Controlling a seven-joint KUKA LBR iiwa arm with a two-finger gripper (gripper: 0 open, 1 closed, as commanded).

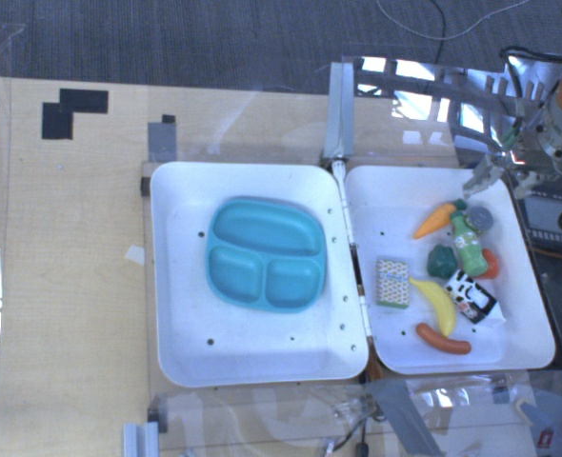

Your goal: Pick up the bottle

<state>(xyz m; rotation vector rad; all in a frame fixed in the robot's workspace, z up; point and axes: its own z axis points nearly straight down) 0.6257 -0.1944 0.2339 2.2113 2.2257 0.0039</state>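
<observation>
A small green bottle (469, 247) with a white label lies in the right bin (391, 208), in its upper right part, between an orange carrot (433, 220) and a red item (491, 264). A grey round piece (479, 220) sits just above the bottle's top. My gripper (482, 175) hangs over the bin's far right corner, a little above and behind the bottle, apart from it. Nothing is seen held in it.
Around the bottle lie a dark green item (441, 261), a banana (436, 303), a black-and-white carton (472, 299), a sausage (443, 339) and a patterned box (392, 283). The left bin (176, 331) holds a blue divided tray (265, 253).
</observation>
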